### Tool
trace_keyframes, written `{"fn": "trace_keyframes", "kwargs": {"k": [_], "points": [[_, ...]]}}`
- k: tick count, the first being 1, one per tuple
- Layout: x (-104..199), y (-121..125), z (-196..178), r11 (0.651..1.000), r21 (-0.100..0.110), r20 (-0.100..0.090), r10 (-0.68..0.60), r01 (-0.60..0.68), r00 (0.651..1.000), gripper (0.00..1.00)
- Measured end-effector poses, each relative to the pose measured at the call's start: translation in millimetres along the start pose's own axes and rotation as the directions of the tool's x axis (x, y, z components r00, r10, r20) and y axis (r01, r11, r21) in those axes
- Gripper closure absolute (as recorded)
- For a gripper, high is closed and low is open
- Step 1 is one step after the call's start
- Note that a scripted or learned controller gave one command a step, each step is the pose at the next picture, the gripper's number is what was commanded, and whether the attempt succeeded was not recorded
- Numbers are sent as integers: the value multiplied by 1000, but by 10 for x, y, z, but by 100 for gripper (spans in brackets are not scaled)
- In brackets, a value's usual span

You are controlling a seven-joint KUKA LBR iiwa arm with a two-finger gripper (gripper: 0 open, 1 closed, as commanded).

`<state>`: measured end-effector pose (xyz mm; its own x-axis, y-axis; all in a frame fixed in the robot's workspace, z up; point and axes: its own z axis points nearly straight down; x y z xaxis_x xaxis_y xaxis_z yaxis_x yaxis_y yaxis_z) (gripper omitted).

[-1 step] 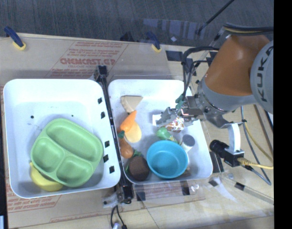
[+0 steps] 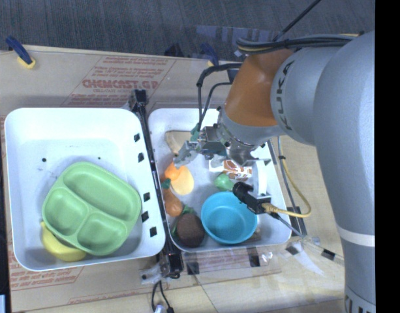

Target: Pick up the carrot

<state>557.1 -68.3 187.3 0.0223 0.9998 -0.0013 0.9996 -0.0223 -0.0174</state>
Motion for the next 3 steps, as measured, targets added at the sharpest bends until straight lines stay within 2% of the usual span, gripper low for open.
{"fn": "trace_keyframes", "kwargs": {"k": [1, 2, 3], "points": [[-308, 137, 853, 1000, -10, -3, 24, -24, 1000, 0], [-310, 140, 755, 1000, -4, 0, 12, -12, 1000, 100], [49, 913, -86, 982, -14, -1, 191, -191, 982, 100]]}}
